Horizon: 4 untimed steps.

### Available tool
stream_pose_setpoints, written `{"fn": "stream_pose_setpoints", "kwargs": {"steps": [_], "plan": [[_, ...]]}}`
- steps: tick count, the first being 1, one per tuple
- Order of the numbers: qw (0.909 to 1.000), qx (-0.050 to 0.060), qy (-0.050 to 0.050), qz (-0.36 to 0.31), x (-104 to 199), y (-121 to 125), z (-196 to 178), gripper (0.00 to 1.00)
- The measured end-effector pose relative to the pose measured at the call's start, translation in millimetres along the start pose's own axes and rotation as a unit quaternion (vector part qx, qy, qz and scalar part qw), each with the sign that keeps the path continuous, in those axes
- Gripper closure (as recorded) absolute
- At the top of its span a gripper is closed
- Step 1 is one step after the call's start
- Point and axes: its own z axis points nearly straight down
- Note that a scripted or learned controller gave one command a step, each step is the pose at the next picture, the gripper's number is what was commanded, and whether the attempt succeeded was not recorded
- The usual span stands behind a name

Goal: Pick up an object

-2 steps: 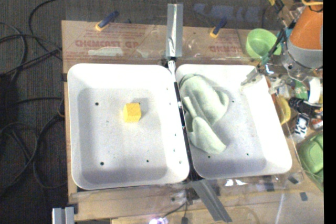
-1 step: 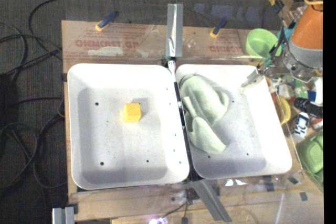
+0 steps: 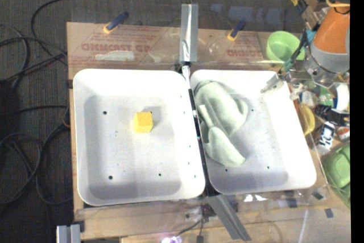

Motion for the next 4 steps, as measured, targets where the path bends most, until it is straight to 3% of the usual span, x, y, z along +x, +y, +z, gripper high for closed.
{"fn": "stream_pose_setpoints", "kwargs": {"steps": [1,2,3,4], "plan": [[1.0,0.0,-0.001,-0.007,0.1,-16.9,14.5,0.0],[1.0,-0.001,0.001,0.006,6.0,1.8,-12.8,0.0],[1.0,0.0,-0.001,-0.009,0.0,-3.3,-15.6,0.0],[0.9992,0.0,0.0,-0.039,72.1,44.4,15.8,0.0]]}}
